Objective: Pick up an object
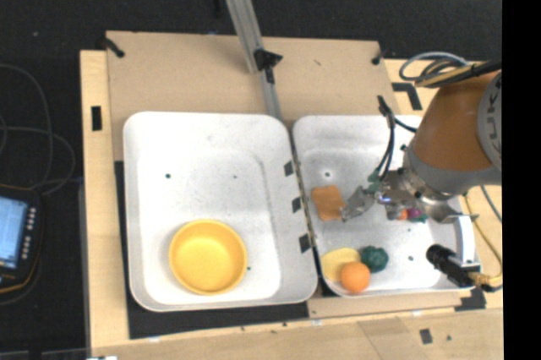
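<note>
Orange-brown block [327,202] sits in the right bin [338,134], near its left wall, about mid-height of the bin floor. Roughly squarish footprint, slightly taller than wide in frame, so the long axis runs about up-down in the camera view; no clear pointing end.

Gripper [353,209] is just right of the block, fingertips at or touching its right edge. Can't tell if the fingers are spread or closed; block is not visibly between them.

Arm comes in from the right, its orange band over the bin's right half.

Edges: block is close to the divider between the bins, so little room on its left. Open bin floor above it, up to the far wall.

Below it, at the bin's near-left corner: yellow object [336,258], orange ball [356,276], dark green object [373,258], clustered and touching or nearly so, apart from the block.

Left bin [211,147] holds a yellow bowl [208,256] near its front edge; rest of that floor is bare white.
</note>
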